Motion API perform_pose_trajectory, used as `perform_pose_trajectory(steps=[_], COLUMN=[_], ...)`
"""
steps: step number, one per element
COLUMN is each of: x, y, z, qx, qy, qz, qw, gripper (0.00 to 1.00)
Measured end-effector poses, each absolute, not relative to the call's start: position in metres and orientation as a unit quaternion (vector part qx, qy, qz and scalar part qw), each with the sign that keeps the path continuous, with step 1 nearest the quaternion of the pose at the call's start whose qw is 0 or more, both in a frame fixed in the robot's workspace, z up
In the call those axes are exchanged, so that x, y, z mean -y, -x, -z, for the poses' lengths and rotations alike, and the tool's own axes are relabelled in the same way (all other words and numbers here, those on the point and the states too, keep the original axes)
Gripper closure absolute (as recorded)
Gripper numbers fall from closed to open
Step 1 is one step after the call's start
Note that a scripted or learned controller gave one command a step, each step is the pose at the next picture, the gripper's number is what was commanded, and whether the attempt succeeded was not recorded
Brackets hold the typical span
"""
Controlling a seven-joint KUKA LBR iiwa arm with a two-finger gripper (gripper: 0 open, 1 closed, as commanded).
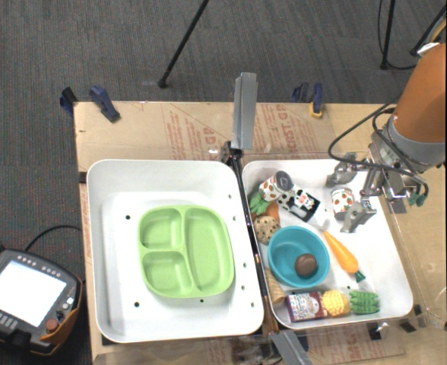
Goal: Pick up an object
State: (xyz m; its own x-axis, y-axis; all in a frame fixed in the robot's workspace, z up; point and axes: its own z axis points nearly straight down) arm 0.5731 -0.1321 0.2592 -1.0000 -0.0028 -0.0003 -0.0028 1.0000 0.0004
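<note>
Your claw sits over the right bin's upper right, fingers spread wide around a small white spotted cup; the cup is between them, but I can't tell if they touch it. It looks roughly upright, no long axis to align to. Fallback: the carrot lies just below the claw, long axis running diagonally down-right. The blue bowl is below-left, with the cow figure left.

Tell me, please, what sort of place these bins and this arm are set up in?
Most likely a robotics lab's test bench. Two white bins sit on a cardboard-covered bench held by clamps, a handheld control pendant lies on the carpet, and the gripper hangs over toy food such as a carrot.
</note>
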Motion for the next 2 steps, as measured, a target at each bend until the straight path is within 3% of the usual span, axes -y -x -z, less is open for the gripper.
perform_pose_trajectory(steps=[1, 2], x=[0.127, 0.164], y=[-0.533, -0.479], z=[-0.143, -0.084], qx=[-1.0, -0.999], qy=[-0.025, -0.051], qz=[-0.0019, -0.001], qw=[-0.007, -0.003], gripper=[0.0, 0.0])
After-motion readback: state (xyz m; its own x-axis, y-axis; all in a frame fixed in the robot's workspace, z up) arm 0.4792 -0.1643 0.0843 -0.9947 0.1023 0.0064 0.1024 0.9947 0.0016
